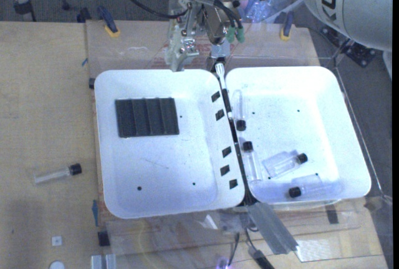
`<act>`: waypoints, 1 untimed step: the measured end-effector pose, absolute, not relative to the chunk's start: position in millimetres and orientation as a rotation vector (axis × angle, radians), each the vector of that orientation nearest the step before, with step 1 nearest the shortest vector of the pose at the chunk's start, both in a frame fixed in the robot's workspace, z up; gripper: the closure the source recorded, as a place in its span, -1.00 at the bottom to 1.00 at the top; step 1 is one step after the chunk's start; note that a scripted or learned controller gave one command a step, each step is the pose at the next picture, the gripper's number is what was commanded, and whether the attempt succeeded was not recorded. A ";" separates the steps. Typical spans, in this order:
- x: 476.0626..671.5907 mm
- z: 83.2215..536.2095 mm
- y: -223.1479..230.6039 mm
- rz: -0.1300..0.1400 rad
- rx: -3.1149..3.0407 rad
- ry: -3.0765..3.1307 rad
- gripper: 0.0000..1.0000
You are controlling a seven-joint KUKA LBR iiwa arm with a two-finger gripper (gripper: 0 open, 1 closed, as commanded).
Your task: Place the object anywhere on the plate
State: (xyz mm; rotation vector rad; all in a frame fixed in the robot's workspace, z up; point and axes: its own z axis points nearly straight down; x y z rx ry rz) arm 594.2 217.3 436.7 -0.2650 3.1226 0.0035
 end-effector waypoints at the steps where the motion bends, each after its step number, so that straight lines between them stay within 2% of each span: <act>1: 538.1 370.4 225.5 0.003 -0.325 3.120 1.00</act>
